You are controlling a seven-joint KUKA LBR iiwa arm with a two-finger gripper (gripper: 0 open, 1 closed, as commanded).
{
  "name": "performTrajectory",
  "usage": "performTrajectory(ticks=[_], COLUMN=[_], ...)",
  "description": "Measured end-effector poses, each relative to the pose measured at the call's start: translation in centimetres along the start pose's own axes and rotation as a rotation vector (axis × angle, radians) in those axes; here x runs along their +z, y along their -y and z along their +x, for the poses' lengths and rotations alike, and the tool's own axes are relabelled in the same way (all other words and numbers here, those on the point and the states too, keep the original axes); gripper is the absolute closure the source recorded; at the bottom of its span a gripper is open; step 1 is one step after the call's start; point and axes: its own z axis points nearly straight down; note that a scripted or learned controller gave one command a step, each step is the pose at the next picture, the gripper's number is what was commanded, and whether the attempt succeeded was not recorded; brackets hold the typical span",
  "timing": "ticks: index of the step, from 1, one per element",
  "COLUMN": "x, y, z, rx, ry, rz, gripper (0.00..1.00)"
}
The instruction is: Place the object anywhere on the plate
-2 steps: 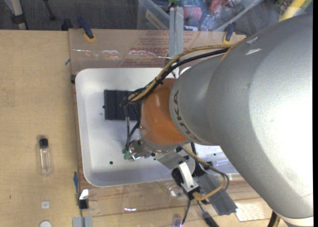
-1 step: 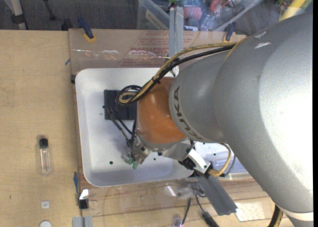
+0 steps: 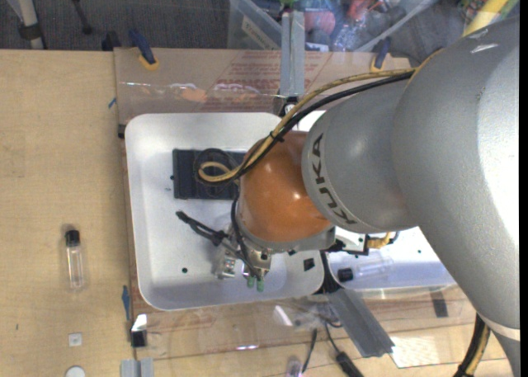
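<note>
As I watch from the overhead camera, one grey arm (image 3: 429, 136) takes up most of the right side, its single orange band (image 3: 276, 198) hanging over the bins.

- Surface (image 3: 49, 161): one, pale wood, bare to the left.
- White bins: two. Left bin (image 3: 153, 202) mostly visible. Right bin (image 3: 412, 272) largely covered by the arm, with a strip of its floor showing.
- Clear tub (image 3: 247, 4): one, beyond the bins at the top, full of mixed coloured items too jumbled to count.
- Black slab (image 3: 188, 176): one, flat and rectangular, lying on the left bin's floor toward the far side. It may be the plate; I cannot confirm. One yellow-and-black cable loop (image 3: 216, 171) from the arm crosses over it.
- Tool (image 3: 243, 266): one, low over the near part of the left bin, just under the orange band. I cannot tell whether it is released or clenched, or whether it grasps anything. A small green tip (image 3: 257, 283) shows at its lower edge.
- Blue clamps: two, on the far edge, one left (image 3: 147, 55), one right (image 3: 379, 59).
- Clear vials with dark caps: two. One vial (image 3: 74, 257) lies on the surface well left of the bins; a second vial (image 3: 367, 270) lies in the right bin. Which of them is the task's object I cannot say; neither touches the slab.
</note>
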Motion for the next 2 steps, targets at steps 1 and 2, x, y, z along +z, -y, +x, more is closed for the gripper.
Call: performTrajectory(ticks=[1, 2], x=[-12.5, -8.0], y=[-6.3, -4.9], z=[-3.7, 1.1], rx=[-0.326, 0.151], ry=[-0.016, -0.019], rz=[0.008, 0.017], gripper=[1.00, 1.00])
